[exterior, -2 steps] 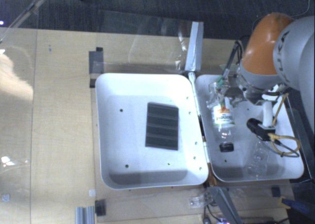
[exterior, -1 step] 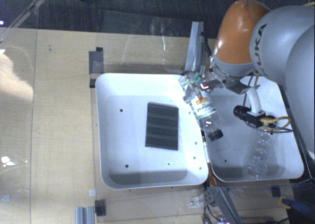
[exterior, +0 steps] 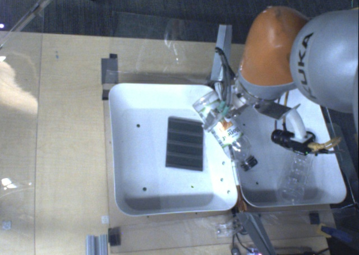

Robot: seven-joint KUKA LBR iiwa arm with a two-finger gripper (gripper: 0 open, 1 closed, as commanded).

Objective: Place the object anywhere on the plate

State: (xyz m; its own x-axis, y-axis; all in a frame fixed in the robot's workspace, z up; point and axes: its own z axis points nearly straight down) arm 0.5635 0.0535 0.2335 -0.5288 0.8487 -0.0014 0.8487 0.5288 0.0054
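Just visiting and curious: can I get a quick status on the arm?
Gripper above the seam between bins, fingers hidden. Clear plastic bottle with orange label directly under it, grasp unconfirmed. Dark ribbed rectangular plate in left white bin, nothing on it.

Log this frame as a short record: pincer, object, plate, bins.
pincer: over the divide between the two bins, below the orange wrist band; finger state unclear
object: clear bottle with an orange label, tilted, at the pincer, above the left bin's right edge; whether it is gripped cannot be told
plate: dark ribbed rectangle lying flat in the left bin, nothing on it
right bin: holds a second clear bottle and a small dark item
task state: bottle not yet on plate
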